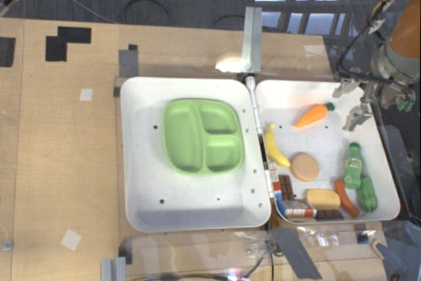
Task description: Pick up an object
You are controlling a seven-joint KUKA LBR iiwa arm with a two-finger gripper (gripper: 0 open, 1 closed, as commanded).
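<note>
**Bench stock: two bins, arm at the right bin's far corner**

- Left bin (141, 161): holds one green tray (202, 135), three compartments, lying flat near the middle. Wide bare white floor runs around it on all sides, widest along the near edge and the left wall.
- Right bin (289, 97): items crowd the near half. The far half is open floor apart from the carrot.
  - Carrot (312, 115): orange, green tip pointing right, alone in the far half, well apart from the walls.
  - Banana (275, 147): close along the left wall.
  - Round tan bun (304, 167): just right of the banana.
  - Green bottle (353, 166): near the right wall.
  - Green pickle (366, 193): just below the bottle.
  - Red sausage (346, 199): tilted, beside the pickle.
  - Yellow block (323, 199): near the front wall.
  - Brown bar (285, 185) and a flat tube (301, 212): at the front left corner.
- Gripper (352, 105): over the far right corner, above the right wall, fingers spread, nothing between them. Clear of the carrot and bottle.
</note>
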